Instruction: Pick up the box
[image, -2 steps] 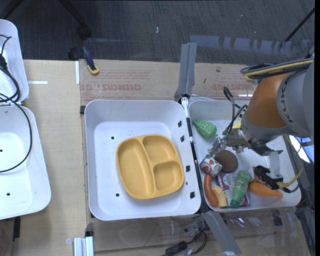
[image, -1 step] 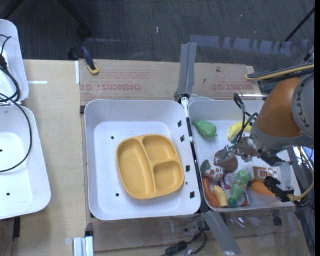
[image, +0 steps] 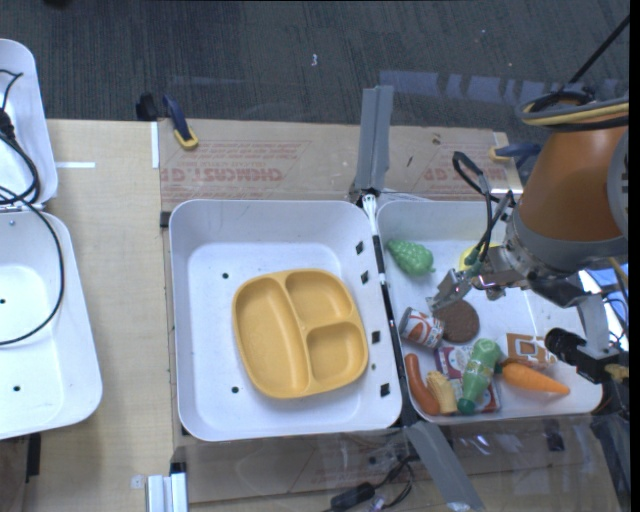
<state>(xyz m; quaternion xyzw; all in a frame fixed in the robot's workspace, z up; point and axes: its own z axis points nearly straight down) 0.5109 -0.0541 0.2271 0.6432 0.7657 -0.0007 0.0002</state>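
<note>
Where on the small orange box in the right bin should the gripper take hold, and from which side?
Probably straight from above, closing across the left and right edges of the box. It seems to lie flat, and the carrot lies along its near edge, so that side looks blocked. The gripper sits to its left.

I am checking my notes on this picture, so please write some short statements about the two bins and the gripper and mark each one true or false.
1. The yellow divided plate lies in the left bin. True.
2. The gripper hangs over the left bin. False: it is over the right bin, near the brown round item.
3. The carrot lies in the right bin. True.
4. The green bottle sits on the yellow divided plate. False: it is in the right bin.
</note>
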